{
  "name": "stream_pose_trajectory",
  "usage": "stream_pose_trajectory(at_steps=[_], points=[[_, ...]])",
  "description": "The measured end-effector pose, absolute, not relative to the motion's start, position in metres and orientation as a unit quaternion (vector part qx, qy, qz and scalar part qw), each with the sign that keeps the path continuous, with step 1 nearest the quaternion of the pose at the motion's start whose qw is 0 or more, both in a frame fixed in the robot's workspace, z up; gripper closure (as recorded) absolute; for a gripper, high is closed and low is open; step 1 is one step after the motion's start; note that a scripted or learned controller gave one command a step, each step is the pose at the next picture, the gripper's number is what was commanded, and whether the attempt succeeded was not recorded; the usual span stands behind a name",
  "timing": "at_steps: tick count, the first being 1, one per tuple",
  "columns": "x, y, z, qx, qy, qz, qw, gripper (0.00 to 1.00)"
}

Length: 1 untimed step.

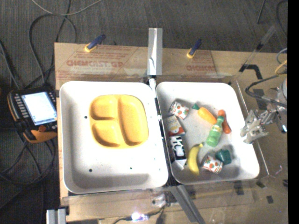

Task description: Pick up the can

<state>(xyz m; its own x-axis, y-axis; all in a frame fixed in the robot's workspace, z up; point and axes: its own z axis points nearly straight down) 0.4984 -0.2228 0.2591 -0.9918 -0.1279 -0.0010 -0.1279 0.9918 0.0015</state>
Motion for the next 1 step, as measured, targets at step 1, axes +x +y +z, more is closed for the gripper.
stream_pose_trajectory(at_steps=[1], points=[[0.4986, -0.2226, 0.2592, -0.064, 0.998, 0.0009, 0.001, 0.00]])
